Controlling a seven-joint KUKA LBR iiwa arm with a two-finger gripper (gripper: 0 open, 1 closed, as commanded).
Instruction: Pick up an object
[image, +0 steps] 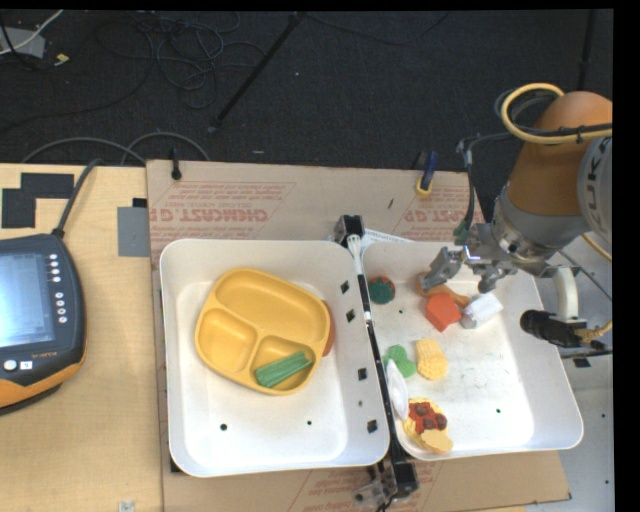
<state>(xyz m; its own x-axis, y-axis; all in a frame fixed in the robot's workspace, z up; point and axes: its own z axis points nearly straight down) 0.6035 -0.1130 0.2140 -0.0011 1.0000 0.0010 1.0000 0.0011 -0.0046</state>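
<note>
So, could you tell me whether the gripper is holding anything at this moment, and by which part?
Nothing is held. The gripper hangs open above the right bin, its fingers spread just over the orange block, with nothing between them.

Yellow tray (262, 325) in left bin (190, 420) — gripper (466, 275) above orange block (442, 310) in right bin (540, 420).

Dark floor (150, 80) with loose cables (250, 75)

Handheld screen unit (30, 305) cropped at left edge
</note>
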